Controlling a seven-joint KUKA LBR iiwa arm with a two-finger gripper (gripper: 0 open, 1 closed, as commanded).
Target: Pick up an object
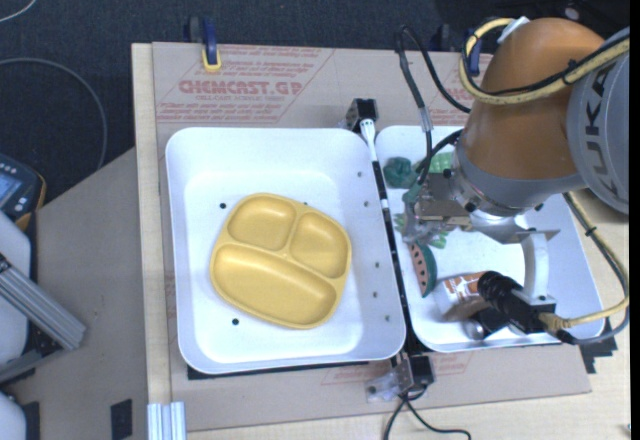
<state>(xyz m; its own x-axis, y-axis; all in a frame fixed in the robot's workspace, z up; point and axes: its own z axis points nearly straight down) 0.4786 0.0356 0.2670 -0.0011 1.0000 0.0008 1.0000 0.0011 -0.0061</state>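
My gripper (418, 224) hangs low over the left part of the right bin (560, 258), under the orange wrist band. Just below it lies a watermelon-slice toy (425, 270), red with a green rind. To that toy's right lies a small orange and white object (461, 285). A teal object (398, 170) rests near the bin's back left corner, above the gripper. Something small and green (437, 165) peeks out beside the wrist; what it is cannot be told. The arm hides much of the right bin's middle.
The left bin (190, 228) holds a yellow divided plate (280, 258) at its middle. A black divider rail (385, 218) runs between the two bins. A blue and yellow clamp (209, 43) sits at the bench's back edge.
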